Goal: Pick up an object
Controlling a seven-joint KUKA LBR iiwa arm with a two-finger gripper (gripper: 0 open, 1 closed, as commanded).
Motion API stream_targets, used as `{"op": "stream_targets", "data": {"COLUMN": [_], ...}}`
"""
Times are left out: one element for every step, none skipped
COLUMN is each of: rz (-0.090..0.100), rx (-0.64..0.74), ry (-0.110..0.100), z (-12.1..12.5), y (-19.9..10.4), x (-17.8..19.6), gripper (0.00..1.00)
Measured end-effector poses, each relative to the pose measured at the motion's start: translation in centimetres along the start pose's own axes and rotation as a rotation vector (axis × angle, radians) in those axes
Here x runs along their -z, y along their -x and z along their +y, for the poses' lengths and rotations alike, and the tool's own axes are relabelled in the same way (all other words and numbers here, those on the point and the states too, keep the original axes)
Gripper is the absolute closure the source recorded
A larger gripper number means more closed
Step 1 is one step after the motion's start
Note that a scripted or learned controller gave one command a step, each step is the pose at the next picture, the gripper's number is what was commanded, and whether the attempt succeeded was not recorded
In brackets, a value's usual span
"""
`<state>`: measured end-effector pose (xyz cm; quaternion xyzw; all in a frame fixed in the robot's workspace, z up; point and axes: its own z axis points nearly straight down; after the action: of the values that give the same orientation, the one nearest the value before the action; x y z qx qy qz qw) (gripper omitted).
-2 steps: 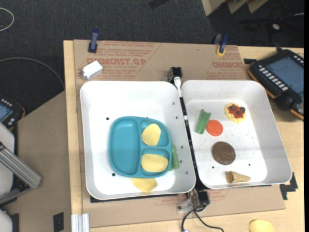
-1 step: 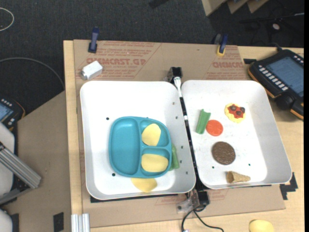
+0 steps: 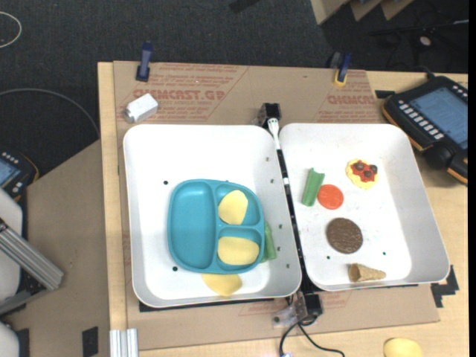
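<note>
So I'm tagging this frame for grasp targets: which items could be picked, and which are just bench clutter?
Pickable:
green stick
orange disc
brown disc
pizza piece
tan wedge
yellow pieces
blue tray

Clutter:
clamps
white block
pendant

Around the bins you have a table topped by a cardboard sheet printed with red lettering. A blue clamp grips the sheet's far edge on the left, and a blue-and-yellow clamp grips it further right. A small white block lies on the cardboard near the left bin's far corner. At your right edge sits a teach pendant with a lit screen. Dark carpet lies beyond the table, and a black cable trails off the near edge.
</note>
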<state>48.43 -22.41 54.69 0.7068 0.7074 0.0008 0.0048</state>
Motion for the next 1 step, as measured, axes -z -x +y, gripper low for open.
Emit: {"op": "stream_targets", "data": {"rz": [-0.004], "rx": [0.001], "ry": [0.005], "z": [0.08], "y": [0.03], "x": [1.09], "gripper": [1.0]}}
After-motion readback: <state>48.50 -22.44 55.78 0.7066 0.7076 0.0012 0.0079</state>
